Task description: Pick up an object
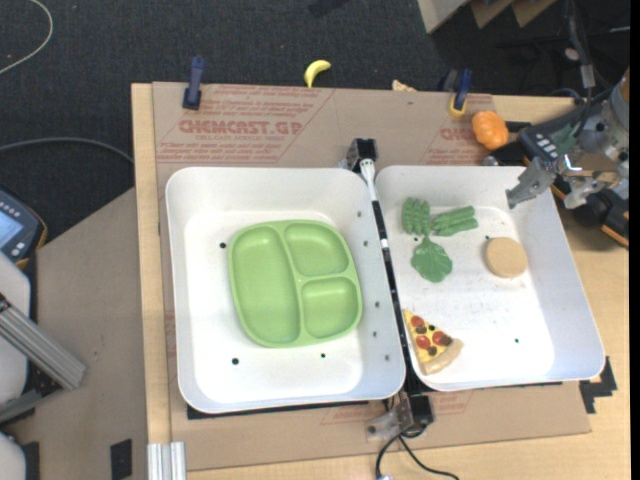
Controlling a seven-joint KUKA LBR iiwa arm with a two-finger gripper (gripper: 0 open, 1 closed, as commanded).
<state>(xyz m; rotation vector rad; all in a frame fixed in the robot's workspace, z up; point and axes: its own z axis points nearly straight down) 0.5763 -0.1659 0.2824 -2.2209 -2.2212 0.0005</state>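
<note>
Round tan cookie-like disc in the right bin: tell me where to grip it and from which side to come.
Grip the round tan cookie-like disc across its rim, coming straight down from above. It lies flat on the floor of the right white bin, apart from the green leafy toy pieces, so bare floor around it probably leaves room for both fingers. The pincer sits up-right of it.
</note>
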